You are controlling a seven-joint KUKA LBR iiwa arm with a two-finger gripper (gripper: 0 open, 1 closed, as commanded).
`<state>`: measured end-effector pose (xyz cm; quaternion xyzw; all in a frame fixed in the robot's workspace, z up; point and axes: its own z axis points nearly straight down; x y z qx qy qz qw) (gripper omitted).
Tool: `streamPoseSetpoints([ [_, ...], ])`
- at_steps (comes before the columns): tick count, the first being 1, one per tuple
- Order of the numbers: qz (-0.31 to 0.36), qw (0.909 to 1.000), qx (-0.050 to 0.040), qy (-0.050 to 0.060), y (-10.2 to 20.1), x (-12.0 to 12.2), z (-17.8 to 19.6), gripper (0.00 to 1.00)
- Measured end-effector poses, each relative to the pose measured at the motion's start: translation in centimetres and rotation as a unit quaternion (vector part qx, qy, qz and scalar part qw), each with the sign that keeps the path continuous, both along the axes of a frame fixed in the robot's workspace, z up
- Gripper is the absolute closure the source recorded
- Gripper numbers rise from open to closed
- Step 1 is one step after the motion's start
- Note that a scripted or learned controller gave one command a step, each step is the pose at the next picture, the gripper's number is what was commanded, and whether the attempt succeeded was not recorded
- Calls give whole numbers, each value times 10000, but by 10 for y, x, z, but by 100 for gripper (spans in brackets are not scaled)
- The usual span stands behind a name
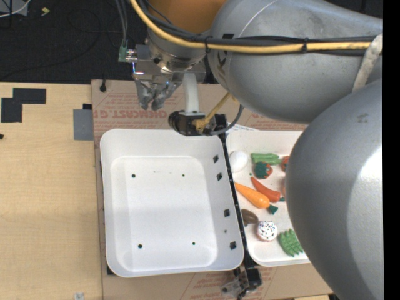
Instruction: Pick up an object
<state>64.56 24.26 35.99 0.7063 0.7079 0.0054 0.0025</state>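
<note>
With nothing between its seemingly closed fingers, the gripper [155,97] hangs beyond the far rim of the left bin [115,199], while right of that bin the right bin [269,258] holds one orange carrot [252,196], one red pepper [265,190], one white egg [238,160], one speckled ball [267,230] and two green pieces [265,158] [290,242].
</note>
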Motion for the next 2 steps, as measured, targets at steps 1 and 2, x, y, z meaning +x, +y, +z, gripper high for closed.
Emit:
streamPoseSetpoints([
  [1,-5,9999,-38,94,2,-3,-55,100],
  [2,8,10000,-33,80,2,-3,-64,100],
])
